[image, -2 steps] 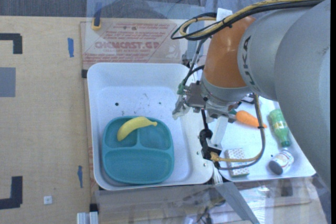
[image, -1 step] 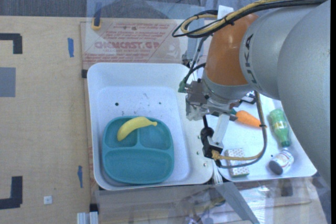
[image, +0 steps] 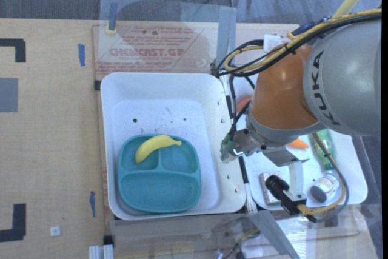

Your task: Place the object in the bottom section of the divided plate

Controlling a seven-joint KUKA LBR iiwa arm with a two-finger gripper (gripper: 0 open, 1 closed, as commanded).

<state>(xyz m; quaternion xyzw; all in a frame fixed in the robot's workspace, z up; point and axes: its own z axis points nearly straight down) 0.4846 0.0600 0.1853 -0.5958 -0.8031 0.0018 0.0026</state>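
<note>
Yellow curved plastic banana, left of gripper, judged light, stiff, slippery; mid-body grasp advised; gripper state cannot be told.

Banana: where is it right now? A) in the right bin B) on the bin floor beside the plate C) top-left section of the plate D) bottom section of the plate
C: the banana lies in the plate's top-left section, its tip reaching over the divider toward the top-right one; the bottom section holds nothing yet.
</note>
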